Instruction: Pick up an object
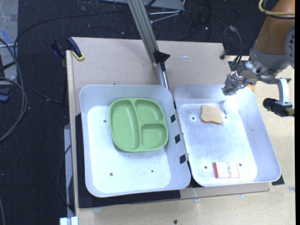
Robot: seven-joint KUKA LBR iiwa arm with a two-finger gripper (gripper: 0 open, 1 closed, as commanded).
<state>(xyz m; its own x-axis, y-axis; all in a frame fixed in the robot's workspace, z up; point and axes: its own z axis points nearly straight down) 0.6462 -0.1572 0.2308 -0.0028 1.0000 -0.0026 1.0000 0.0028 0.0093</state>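
Note:
A tan slice of bread (211, 115) lies in the upper part of the right bin (253, 139). A small red and white packet (226, 170) rests near that bin's front edge. A green divided plate (139, 124) sits in the left bin (98, 168). My gripper (230, 87) hangs over the right bin's back rim, up and to the right of the bread, apart from it. Nothing shows between its fingers.
A slanted metal pole (145, 29) crosses the back of the bench and ends between the two bins. A blue and yellow clamp (75, 49) sits at the bench's back left corner. Cables lie on the dark floor around the bench.

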